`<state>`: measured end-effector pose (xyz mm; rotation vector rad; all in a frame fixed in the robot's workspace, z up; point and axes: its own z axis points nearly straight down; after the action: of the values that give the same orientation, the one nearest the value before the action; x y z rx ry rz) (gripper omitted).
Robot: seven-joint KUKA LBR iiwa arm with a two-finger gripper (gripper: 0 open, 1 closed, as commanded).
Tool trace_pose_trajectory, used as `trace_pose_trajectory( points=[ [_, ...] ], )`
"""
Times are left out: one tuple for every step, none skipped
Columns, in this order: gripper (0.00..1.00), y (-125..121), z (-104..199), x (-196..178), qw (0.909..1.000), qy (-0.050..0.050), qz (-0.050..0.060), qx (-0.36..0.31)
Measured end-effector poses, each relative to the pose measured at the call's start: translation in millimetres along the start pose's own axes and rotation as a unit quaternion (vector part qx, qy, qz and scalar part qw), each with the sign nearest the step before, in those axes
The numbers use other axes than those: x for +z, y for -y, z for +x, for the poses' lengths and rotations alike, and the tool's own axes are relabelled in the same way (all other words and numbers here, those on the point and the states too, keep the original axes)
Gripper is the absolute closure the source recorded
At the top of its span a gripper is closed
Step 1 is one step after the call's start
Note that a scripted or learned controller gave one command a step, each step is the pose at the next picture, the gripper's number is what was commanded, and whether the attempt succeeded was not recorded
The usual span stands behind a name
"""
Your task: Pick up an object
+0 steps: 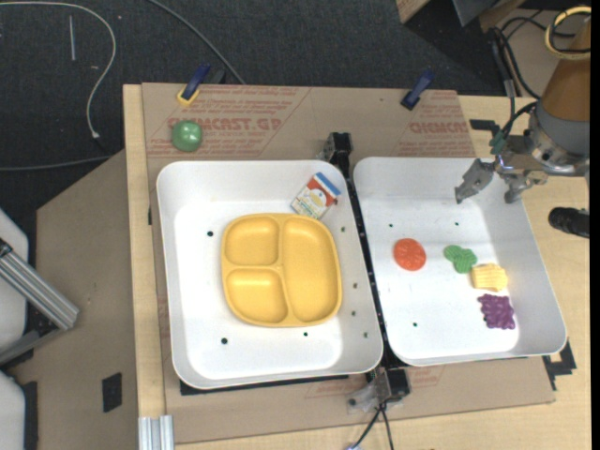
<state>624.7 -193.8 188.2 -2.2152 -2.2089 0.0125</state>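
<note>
Gripper open, nothing between my fingers, hovering over right bin's far side; red toy, green toy below.

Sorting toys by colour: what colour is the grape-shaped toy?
Purple, in the camera view: small plastic grape bunch.

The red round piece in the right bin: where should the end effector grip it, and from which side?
Judging from this view, come straight down on the red round piece and close across its widest part. It lies low and flat on the right bin floor with bare white all around, apart from the green piece to its right. The end effector hovers above the bin's far side.
</note>
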Motion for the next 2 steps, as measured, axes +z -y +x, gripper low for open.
trace_pose_trajectory(
  points=[
    [0.00,-3.3,0.4,-8.4,1.0000,0.002,-0.007,-0.002],
    [0.00,-2.9,-6.6,51.9,1.0000,0.001,-0.004,-0.001]
  ],
)
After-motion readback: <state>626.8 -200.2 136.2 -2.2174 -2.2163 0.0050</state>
